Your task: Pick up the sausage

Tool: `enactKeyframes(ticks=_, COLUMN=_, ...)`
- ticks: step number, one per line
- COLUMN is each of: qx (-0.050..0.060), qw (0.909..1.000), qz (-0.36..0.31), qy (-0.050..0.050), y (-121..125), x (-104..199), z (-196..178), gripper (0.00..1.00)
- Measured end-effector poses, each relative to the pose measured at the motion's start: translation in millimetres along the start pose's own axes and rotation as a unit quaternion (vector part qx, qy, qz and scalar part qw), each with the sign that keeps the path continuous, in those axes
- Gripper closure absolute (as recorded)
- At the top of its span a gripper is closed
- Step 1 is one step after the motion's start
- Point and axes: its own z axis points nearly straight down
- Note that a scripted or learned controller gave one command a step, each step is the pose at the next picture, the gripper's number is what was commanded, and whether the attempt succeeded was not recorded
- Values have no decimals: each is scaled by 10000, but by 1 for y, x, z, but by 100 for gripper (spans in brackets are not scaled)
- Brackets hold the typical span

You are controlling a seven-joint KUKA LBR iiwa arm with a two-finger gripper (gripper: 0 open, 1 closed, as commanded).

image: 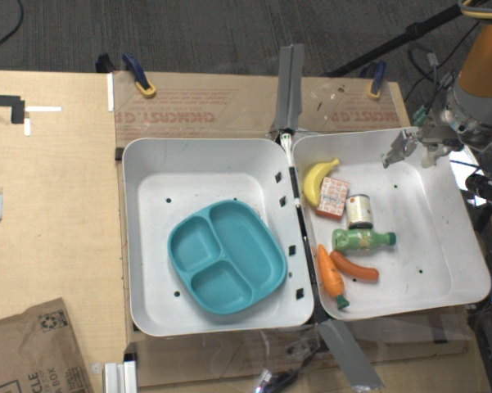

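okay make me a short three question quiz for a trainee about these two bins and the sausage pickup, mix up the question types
1. True or false: the teal tray lies in the same bin as the sausage.
2. Which item touches the sausage's left end? A) banana B) carrot C) small can
3. Fill in: the pincer hovers over the right bin's ____ corner, away from the sausage.

Key
1. False: the tray is in the left bin, the sausage in the right one.
2. B, the carrot.
3. Upper right (far).
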Motion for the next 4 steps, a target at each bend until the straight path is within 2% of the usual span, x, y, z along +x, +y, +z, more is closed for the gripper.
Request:
enactKeyframes(ticks=1, qx=-102, qw=9975, qz=-702, qy=-29, y=-37, x=29, z=94, gripper=0)
enactKeyframes(ticks=2, qx=-12, qw=9989, qz=-468, qy=4, y=-110, x=73, z=92, gripper=0)
enactKeyframes(ticks=3, qx=-1, qw=9986, qz=-532, qy=5, y=-154, x=39, z=72, gripper=0)
enactKeyframes(ticks=4, qx=-115, qw=9997, qz=-209, qy=-32, y=-148, x=71, z=106, gripper=0)
